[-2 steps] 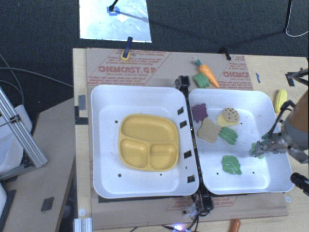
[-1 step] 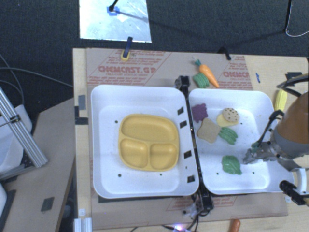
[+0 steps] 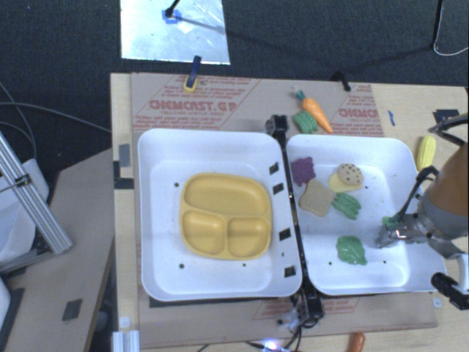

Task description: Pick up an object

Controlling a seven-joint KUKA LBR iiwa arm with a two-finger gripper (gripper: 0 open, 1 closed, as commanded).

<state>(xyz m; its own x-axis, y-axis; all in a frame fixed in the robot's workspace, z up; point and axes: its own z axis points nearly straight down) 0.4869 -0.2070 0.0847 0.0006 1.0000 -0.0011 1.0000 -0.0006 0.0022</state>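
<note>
Green toy veggie (image 3: 351, 250) near the right bin's (image 3: 396, 149) front edge, not grabbed yet.
Tool (image 3: 387, 237) just beside it, can't tell its grip; next it needs lining up over it.

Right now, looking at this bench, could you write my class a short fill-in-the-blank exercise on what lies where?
1. The yellow divided plate lies in the ____ bin.
2. The plate has ____ compartments.
3. The carrot lies ____ both bins, on the cardboard.
4. The gripper is over the ____ bin, beside a green leafy toy.

Missing words: left; three; outside; right
</note>
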